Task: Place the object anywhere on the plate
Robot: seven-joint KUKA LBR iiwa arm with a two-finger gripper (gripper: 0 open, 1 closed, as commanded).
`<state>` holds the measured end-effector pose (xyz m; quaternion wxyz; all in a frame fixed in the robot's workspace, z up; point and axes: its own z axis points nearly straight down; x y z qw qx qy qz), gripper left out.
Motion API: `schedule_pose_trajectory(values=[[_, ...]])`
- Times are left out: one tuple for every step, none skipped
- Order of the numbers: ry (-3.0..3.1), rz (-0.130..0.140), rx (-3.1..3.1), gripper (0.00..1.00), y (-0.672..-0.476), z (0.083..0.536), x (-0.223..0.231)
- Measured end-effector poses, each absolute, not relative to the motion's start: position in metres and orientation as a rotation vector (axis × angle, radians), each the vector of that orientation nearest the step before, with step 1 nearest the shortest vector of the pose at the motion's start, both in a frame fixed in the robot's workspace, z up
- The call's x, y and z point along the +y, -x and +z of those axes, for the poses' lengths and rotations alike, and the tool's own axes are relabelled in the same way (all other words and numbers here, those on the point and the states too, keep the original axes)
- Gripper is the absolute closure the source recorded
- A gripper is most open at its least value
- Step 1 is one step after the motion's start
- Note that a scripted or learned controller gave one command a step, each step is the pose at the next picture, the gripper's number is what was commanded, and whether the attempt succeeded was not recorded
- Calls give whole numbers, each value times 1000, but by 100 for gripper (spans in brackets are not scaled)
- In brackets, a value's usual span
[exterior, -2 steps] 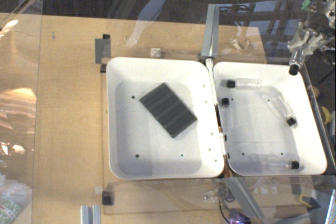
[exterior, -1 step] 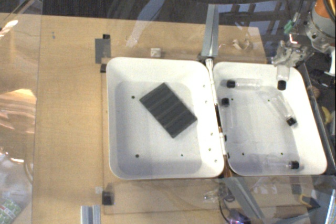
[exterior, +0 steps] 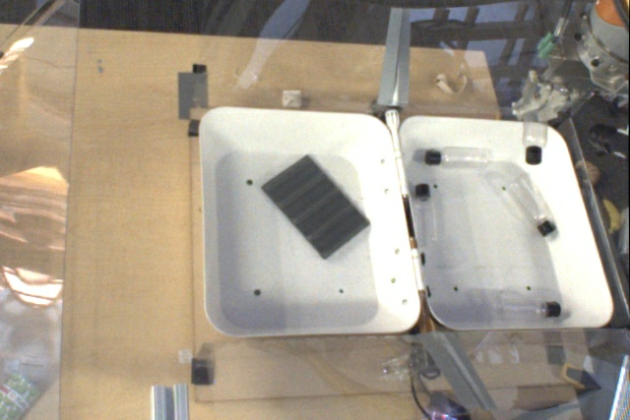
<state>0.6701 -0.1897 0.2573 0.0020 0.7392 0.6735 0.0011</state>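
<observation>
Tubes, clear with black caps, lie nearest us in the right bin [exterior: 591, 241], one [exterior: 527, 309] by its near wall, others further back. Beyond in the left bin [exterior: 212, 241] we see a dark ribbed plate [exterior: 315, 207]. Farthest, the tool [exterior: 551, 93] hovers over the bench [exterior: 128, 211]; we cannot tell its opening.

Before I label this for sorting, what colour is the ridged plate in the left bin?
Dark grey, with parallel ridges, clearest in the camera view.
</observation>
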Motion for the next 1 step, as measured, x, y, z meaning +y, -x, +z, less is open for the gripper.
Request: schedule_pose_trajectory(values=[[-2280,2,2157,100,-670,268,-195]])
